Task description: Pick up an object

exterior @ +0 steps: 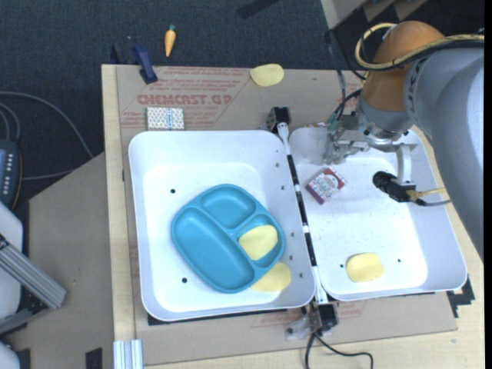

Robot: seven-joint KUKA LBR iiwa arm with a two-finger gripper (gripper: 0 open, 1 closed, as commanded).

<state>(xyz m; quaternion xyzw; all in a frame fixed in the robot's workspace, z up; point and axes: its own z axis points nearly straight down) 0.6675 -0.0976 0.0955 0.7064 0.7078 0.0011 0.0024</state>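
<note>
A small red packet (325, 185) lies in the right bin (430, 271), near the wall between the bins. The pincer (340, 146) hangs just past it at 12 o'clock; I cannot tell its grip. A yellow lump (364, 267) sits toward 5 o'clock. At 8 o'clock, the left bin (154, 164) holds a blue tray (215, 233).

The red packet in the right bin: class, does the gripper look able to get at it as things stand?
Probably yes. The red packet lies flat and alone on the right bin floor, just below the gripper, with nothing over it. The centre wall beside it may crowd one finger.
</note>
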